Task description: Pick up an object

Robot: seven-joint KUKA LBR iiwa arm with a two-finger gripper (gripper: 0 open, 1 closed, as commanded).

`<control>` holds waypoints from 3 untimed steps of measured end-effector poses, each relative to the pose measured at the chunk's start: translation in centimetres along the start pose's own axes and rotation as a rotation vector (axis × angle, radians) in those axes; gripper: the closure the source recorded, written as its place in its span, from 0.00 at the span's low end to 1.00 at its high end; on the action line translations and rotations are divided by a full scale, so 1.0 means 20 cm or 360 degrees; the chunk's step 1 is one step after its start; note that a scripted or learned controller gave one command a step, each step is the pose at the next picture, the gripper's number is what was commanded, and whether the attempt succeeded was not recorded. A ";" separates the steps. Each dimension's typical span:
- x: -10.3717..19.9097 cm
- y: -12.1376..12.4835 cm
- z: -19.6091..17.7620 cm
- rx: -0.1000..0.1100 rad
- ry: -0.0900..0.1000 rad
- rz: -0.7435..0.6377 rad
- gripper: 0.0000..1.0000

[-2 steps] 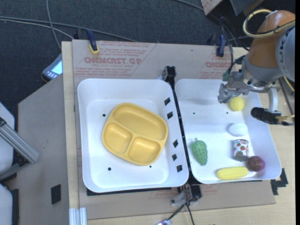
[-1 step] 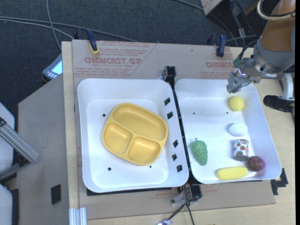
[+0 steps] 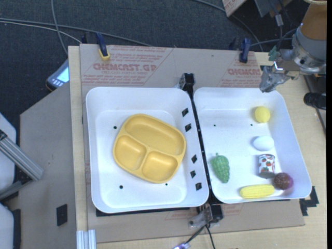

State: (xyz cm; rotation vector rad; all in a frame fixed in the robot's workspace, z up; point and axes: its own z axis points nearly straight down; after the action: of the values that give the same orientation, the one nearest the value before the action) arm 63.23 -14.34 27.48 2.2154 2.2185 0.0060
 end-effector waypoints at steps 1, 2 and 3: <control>0.27 0.06 0.07 0.0013 0.0005 -0.0006 1.00; 0.51 0.09 0.07 0.0011 0.0005 -0.0006 1.00; 0.80 0.09 0.08 0.0015 0.0008 -0.0008 1.00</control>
State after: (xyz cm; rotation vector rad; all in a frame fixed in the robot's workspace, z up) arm 64.94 1.75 25.83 2.2167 2.2312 0.0010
